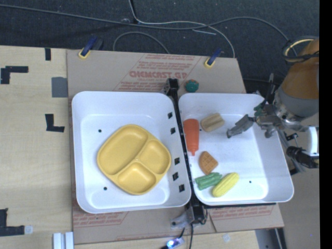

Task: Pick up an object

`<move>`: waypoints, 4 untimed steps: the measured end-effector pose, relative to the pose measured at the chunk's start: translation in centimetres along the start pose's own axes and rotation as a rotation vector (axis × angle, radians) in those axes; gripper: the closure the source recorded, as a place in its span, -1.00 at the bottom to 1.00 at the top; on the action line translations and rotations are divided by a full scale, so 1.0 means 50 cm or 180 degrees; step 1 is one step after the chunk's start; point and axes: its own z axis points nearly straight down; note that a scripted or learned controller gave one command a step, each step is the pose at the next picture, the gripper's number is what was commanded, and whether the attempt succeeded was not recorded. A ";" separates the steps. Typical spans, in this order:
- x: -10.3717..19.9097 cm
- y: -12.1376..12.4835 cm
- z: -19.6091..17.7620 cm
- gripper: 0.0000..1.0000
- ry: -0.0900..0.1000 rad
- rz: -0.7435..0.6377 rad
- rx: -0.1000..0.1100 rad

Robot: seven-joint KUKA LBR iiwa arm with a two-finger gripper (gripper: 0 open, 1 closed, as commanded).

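We see an evenly, fairly brightly lit scene under soft, diffuse overhead light. The white bins (83,139) to the left of the gripper (234,129) read bright without blown-out glare. Shadows are faint: a soft one lies just beneath the gripper, and thin ones hug the yellow tray (134,158). Overall sharpness is modest, with slightly grainy detail and soft edges on the arm (298,87).

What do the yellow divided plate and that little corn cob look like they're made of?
The yellow divided plate looks like moulded plastic with a matte to soft-sheen finish: one even colour, rounded compartment ridges. The corn cob seems to be toy food, probably plastic or rubber, with a uniform bright yellow and a smooth shape. From this distance the exact material stays a guess.
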 end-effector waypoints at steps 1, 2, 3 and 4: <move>0.001 0.006 -0.016 -1.00 -0.0009 -0.0012 -0.0043; -0.001 0.027 0.088 -1.00 -0.0011 -0.0014 -0.0034; 0.005 0.009 0.186 -1.00 -0.0009 -0.0013 -0.0035; 0.005 0.009 0.214 -1.00 -0.0014 -0.0015 -0.0045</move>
